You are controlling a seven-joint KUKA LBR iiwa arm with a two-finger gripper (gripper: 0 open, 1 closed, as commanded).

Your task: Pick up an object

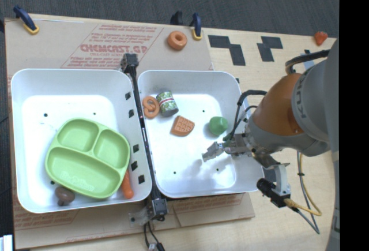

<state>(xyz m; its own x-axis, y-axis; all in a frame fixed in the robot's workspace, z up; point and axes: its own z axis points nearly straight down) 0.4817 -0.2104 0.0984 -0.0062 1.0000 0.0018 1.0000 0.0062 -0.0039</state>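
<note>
We find the gripper (211,152) low over the right bin (190,183), finger state indeterminable; green ball (218,124) near, at 1 o'clock.

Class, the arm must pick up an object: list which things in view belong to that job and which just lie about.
Job: gripper; right bin; green ball; waffle toy; pretzel toy; small can.

Lying about: green divided plate; carrot toy; orange ring; clamps.

Bench (277,65): two bins (34,79), orange ring (177,40).
</note>
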